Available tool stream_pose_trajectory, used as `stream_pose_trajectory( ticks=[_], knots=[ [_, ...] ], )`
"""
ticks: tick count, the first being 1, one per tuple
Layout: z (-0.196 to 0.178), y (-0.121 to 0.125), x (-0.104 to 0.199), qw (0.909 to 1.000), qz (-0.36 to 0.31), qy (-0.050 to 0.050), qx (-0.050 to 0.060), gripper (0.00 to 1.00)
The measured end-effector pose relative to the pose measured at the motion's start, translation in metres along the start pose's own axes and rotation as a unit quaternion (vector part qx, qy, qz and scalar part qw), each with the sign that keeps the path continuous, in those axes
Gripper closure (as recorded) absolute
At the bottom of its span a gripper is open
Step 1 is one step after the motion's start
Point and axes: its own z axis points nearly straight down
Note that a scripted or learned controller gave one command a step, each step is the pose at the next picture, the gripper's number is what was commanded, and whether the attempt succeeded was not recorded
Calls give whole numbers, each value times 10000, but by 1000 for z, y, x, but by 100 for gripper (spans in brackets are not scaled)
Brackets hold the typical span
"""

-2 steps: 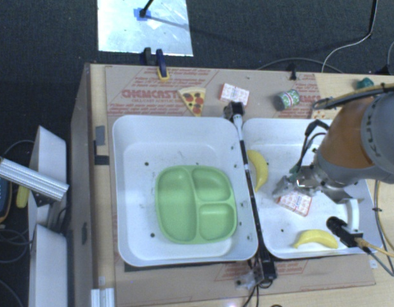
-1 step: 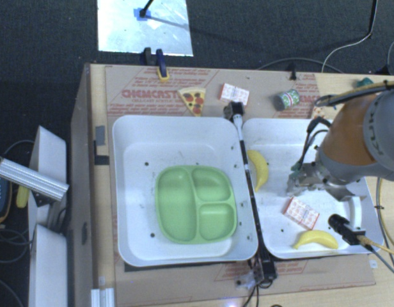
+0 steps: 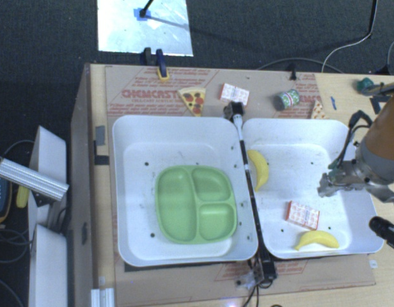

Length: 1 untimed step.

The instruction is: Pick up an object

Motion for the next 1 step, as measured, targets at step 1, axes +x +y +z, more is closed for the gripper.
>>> stream_pose_trajectory(
  ticks=[1],
  knots=[
    [0, 0, 0, 10000, -4, 5, 6, 0]
  ],
)
